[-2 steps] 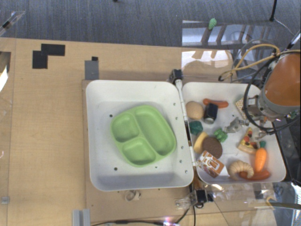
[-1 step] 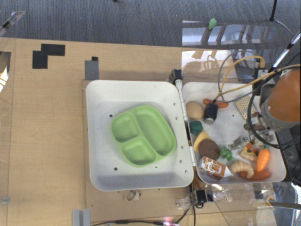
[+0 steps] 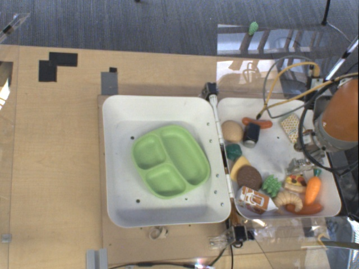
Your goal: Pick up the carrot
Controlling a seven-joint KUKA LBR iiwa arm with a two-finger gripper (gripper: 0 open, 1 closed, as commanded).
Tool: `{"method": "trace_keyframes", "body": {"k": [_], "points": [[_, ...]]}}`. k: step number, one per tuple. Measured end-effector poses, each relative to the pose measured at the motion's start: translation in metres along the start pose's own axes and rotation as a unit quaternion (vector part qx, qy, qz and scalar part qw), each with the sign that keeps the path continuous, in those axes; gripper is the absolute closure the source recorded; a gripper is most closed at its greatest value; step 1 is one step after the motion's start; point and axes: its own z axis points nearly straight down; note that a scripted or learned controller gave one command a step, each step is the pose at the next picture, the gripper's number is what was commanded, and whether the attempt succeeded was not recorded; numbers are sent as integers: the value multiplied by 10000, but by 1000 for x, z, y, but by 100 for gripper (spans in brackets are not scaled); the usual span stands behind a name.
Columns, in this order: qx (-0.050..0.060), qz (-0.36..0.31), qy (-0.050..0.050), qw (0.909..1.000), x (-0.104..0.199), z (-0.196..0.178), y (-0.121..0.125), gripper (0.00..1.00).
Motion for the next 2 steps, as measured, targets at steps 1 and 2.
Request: {"method": "trace_keyframes", "body": {"k": [1, 2], "points": [[-8, 1, -5, 10000, 0, 1, 1, 0], [-110, -772, -30, 9969, -7, 18, 43, 0]]}}
